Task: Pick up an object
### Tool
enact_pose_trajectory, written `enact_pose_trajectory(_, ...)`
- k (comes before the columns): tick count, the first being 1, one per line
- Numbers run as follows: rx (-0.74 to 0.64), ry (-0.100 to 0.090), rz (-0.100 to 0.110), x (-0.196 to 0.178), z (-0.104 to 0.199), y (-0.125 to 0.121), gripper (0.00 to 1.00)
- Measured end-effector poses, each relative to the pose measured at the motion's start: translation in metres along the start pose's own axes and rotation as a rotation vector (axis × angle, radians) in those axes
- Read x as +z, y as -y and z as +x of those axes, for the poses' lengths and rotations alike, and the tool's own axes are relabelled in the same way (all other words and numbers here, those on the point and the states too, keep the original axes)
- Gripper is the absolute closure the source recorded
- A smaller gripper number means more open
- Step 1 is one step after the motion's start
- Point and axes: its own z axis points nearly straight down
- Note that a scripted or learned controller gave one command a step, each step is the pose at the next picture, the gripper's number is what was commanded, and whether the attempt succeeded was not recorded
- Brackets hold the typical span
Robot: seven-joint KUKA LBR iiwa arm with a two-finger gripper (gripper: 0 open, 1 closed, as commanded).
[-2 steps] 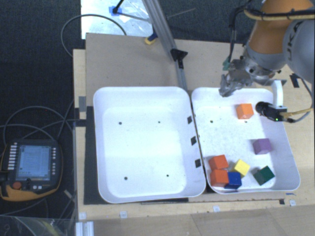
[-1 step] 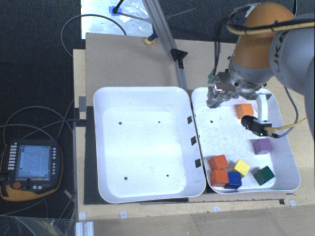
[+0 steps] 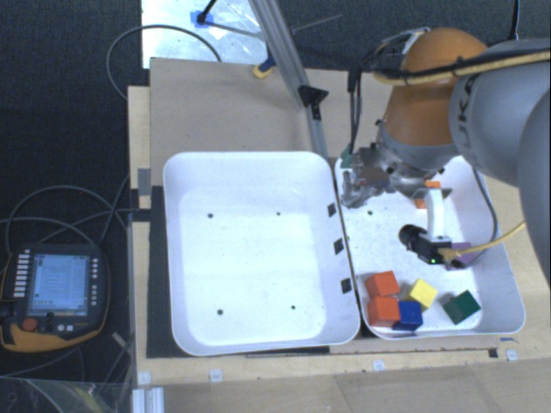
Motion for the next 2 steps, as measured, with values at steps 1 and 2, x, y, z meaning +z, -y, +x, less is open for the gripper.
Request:
enact_pose_trajectory(1,-0.001,0.000,0.000,0.008,0.040,0.032,1.00)
enact_pose_trajectory(2,0.000,0.000,0.000,0.007,0.069,0.069,1.00)
